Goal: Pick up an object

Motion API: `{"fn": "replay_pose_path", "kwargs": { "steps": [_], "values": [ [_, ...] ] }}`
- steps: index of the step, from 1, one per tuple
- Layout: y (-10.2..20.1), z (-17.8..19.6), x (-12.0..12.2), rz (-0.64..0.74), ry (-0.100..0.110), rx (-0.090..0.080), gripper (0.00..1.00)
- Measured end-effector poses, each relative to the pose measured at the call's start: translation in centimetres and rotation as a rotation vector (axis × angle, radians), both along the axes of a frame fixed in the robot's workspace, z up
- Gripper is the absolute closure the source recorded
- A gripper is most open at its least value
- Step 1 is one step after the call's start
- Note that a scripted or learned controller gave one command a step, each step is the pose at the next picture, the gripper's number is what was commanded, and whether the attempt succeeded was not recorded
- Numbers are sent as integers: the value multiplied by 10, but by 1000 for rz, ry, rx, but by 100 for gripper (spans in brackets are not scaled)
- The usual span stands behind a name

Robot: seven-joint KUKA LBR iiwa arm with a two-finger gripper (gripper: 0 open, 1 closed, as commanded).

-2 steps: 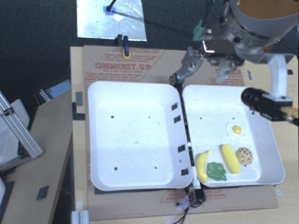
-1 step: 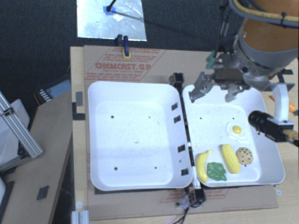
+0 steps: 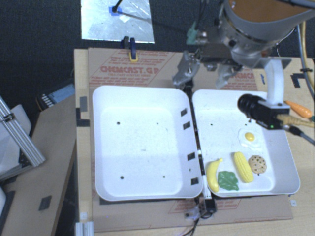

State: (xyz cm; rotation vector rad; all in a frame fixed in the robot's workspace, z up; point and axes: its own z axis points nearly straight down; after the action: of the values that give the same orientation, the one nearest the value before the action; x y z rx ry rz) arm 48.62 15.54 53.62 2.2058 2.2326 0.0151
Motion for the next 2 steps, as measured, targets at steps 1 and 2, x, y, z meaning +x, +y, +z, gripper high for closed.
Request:
{"fn": "replay_pose_path", "kwargs": {
  "steps": [1, 2],
  "values": [
    [-12, -71, 0, -12, 13, -6, 0],
    [51, -15, 0, -2, 2, 0, 0]
  ]
}}
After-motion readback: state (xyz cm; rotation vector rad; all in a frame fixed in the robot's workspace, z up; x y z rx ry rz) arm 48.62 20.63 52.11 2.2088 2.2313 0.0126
